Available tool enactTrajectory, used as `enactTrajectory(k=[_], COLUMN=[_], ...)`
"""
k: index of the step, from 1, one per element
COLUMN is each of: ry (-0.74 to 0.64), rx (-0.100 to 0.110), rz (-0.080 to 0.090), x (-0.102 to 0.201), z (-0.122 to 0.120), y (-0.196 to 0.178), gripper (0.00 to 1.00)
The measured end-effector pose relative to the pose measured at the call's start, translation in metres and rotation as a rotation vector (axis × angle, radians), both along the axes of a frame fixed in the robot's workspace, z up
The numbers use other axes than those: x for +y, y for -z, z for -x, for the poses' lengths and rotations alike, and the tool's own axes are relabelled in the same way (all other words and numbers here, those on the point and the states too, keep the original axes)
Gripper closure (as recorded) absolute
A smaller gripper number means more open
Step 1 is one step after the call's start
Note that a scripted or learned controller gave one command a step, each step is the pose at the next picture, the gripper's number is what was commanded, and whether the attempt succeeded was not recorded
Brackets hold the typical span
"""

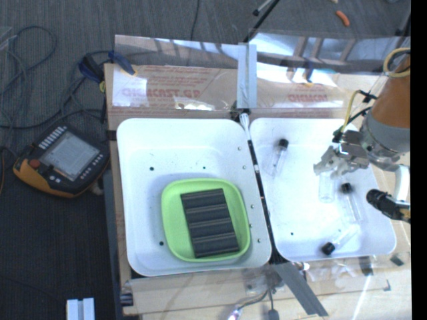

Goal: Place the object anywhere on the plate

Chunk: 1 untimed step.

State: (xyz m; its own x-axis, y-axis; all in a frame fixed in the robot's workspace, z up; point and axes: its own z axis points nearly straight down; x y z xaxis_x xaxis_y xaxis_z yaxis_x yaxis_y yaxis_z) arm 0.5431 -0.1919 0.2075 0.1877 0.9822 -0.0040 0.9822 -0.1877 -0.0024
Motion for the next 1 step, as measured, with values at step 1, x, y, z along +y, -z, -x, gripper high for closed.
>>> enactTrajectory(k=[1], ry=[0.0], rx=[0.0], rz=[0.0], x=[0.0], z=[-0.0001], y=[-0.0001], gripper=[0.0])
